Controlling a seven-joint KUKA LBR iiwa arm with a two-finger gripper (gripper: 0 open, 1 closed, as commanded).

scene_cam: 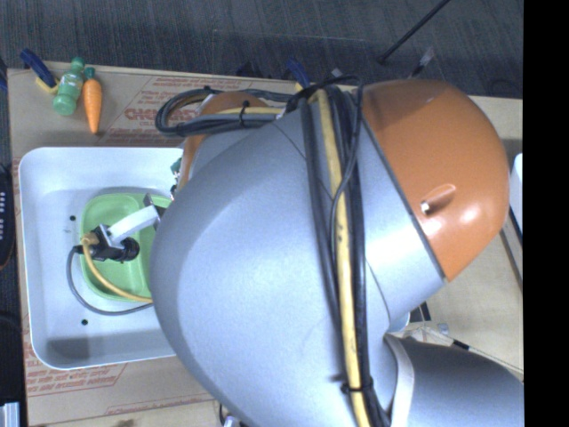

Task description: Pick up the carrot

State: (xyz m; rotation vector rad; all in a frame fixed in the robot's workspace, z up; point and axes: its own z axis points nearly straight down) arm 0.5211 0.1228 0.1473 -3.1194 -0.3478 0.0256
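Note:
The carrot, small and orange with a green top, lies on the cardboard bench top beyond the far left corner of the left bin, outside it. My arm fills the middle and right of the camera view. Its wrist end reaches down into the left bin, over a pale green flat thing. The gripper sits at the arm's left edge, mostly hidden under the grey body, well away from the carrot.
A green toy bottle lies touching the carrot's left side, and a blue clip sits just left of that. The arm covers the right bin. The left bin's near left floor is bare white.

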